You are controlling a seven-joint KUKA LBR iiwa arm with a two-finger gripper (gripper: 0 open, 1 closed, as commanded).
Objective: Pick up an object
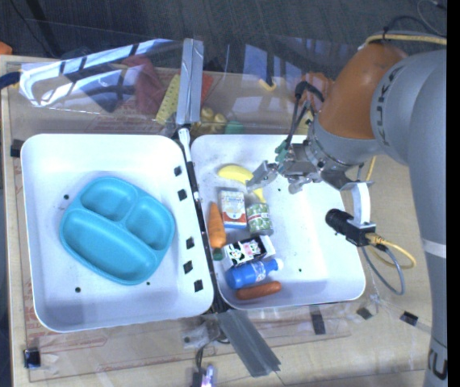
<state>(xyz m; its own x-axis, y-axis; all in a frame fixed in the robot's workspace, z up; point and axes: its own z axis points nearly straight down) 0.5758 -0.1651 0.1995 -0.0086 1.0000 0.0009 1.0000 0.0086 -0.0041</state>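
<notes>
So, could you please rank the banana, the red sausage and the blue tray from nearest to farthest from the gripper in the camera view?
Measured from the gripper:
1. Banana, just to its left in the right bin's upper part.
2. Red sausage, down at the right bin's near edge.
3. Blue tray, across the divider in the left bin.

Grey arm reaches in from right, wrist bent down, gripper low.

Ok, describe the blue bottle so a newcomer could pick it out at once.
Look in the right-hand white bin, at the row of small items along its left wall. Near the row's front end lies the blue bottle, white cap pointing right. It sits between a black-and-white carton and a reddish sausage; nothing else there is blue.
</notes>
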